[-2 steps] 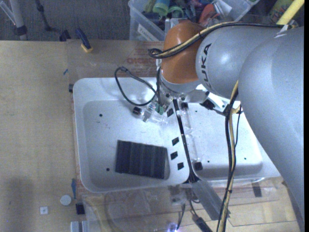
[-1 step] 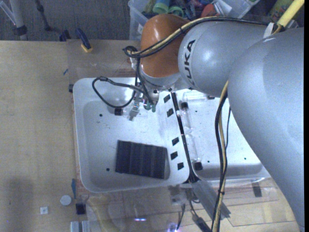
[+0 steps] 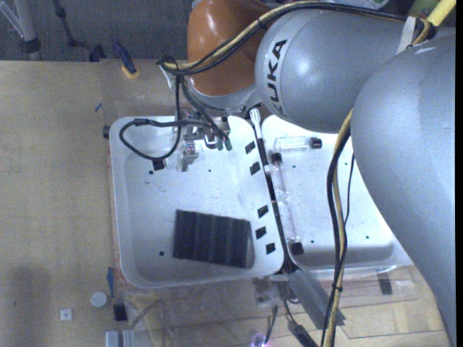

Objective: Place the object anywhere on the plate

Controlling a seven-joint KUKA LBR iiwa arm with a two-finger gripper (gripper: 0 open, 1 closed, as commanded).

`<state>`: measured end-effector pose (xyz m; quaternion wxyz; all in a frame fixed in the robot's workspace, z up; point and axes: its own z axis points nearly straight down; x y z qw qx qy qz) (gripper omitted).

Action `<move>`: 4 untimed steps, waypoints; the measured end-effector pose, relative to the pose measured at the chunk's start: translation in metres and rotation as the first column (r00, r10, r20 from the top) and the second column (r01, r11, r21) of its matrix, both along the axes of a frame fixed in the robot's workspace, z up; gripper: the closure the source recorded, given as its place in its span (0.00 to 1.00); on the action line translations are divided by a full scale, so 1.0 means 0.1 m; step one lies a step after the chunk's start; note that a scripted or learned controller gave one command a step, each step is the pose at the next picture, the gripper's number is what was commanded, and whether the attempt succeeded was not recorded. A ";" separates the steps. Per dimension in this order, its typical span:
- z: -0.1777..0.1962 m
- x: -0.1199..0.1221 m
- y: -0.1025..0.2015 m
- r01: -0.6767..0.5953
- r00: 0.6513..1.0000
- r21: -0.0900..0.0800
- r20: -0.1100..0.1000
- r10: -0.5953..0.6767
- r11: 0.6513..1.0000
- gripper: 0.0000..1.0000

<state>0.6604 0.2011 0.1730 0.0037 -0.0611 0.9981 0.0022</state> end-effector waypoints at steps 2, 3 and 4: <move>0.98 0.07 -0.98 -0.323 0.947 -0.003 -0.004 0.323 0.947 1.00; 0.18 0.06 -0.26 -0.212 0.977 -0.002 -0.004 0.212 0.977 1.00; 1.60 0.07 0.04 -0.525 0.851 -0.004 0.004 0.525 0.851 1.00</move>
